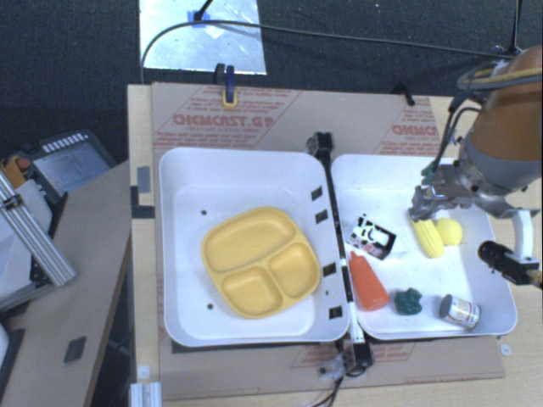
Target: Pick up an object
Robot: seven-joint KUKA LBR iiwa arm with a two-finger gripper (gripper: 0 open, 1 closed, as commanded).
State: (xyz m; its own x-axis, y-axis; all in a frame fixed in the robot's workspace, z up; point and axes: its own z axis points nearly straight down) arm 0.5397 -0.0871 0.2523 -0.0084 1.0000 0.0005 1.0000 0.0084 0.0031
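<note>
Arm enters from view right, orange band above wrist; gripper [427, 203] sits low over the right bin [399, 170], upper-right part. Pincer state: cannot tell, wrist hardware blocks it.

Objs rel. to pincer:
- yellow corn cob [429, 236]: directly below/just beside the tip, may be touching, contact not resolvable.
- yellow lemon [450, 231]: touching the cob's right side, just below-right of pincer.
- black-and-white card [373, 236]: near, to the left and slightly lower.
- orange carrot [367, 281]: further down-left, by the divider betw. bins.
- dark green lump [408, 301]: well below pincer, beside carrot.
- small can [460, 311]: lying on its side, well below, slightly right, near bin front corner.

Left bin [182, 227]: well apart to the left; yellow 3-compartment tray [258, 259] lies in it at a slant.

Nothing seen betw. pincer tips.
</note>
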